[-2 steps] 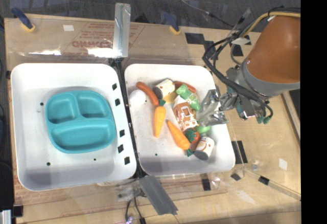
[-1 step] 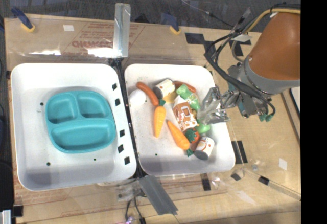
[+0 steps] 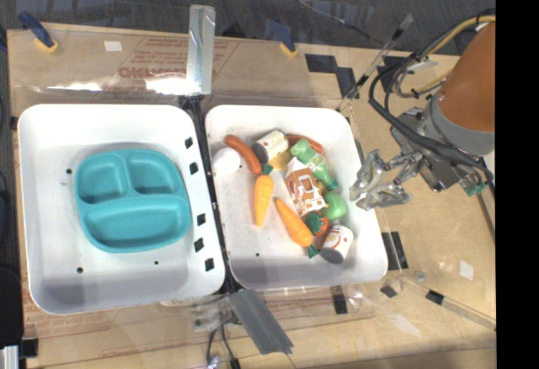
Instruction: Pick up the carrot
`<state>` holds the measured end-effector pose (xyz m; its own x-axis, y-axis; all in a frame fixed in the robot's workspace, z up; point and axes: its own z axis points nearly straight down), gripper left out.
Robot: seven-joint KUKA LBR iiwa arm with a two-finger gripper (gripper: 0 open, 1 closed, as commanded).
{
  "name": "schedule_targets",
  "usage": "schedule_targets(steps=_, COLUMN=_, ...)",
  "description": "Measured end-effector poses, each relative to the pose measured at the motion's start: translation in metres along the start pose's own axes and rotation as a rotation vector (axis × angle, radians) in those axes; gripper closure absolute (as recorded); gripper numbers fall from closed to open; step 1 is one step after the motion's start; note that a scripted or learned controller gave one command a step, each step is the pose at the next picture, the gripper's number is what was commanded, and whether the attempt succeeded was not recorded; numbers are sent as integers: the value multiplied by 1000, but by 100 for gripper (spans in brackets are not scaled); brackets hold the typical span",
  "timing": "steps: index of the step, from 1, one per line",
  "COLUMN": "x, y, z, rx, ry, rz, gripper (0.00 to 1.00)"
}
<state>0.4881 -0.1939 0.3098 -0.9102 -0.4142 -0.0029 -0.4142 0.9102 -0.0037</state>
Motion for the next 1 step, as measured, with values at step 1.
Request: schedule_targets(steps=1, x=-2, y=0, z=-11, rx=3, ry=-3, rz=-4, gripper=100)
